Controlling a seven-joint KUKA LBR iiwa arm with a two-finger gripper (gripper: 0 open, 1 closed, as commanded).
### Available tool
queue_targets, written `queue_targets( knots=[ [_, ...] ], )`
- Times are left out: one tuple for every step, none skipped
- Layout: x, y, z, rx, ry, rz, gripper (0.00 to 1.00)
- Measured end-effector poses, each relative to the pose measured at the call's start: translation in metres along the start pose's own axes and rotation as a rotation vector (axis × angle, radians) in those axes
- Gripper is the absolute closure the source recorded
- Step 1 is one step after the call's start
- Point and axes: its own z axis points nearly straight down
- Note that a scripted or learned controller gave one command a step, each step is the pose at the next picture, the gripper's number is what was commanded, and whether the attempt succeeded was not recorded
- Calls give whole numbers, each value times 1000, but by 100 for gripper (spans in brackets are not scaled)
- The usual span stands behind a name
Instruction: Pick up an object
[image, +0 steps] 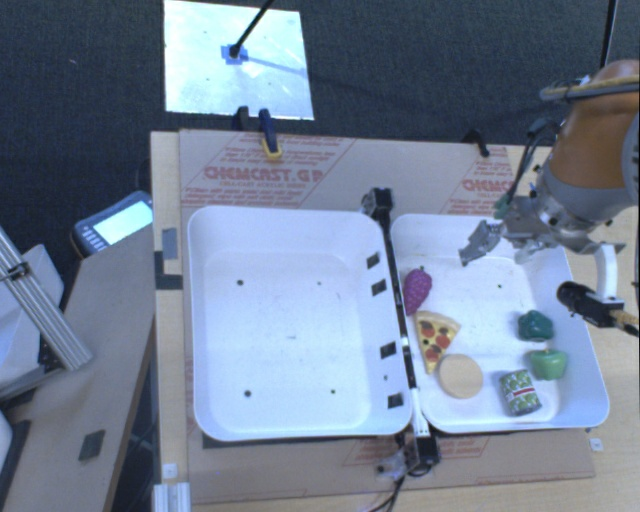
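The right bin (497, 290) holds several small toys: a purple grape bunch (416, 289), a pizza slice (436, 338), a round tan disc (461, 377), a green patterned box (519, 392), a light green pepper (548, 362) and a dark green lump (535, 325). My gripper (503, 246) hangs over the far part of this bin, above and to the right of the grapes. Its fingers are spread open with nothing between them.
The left bin (290, 320) stands beside the right one, with a black divider strip (393, 320) between them. A black fixture (590, 302) sticks in at the right bin's right rim. A grey device (115, 224) lies left of the bench.
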Motion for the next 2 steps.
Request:
queue_targets(
  knots=[
    [-11, -55, 21, 6, 1, 4, 0],
    [51, 54, 2, -11, -1, -9, 0]
  ],
)
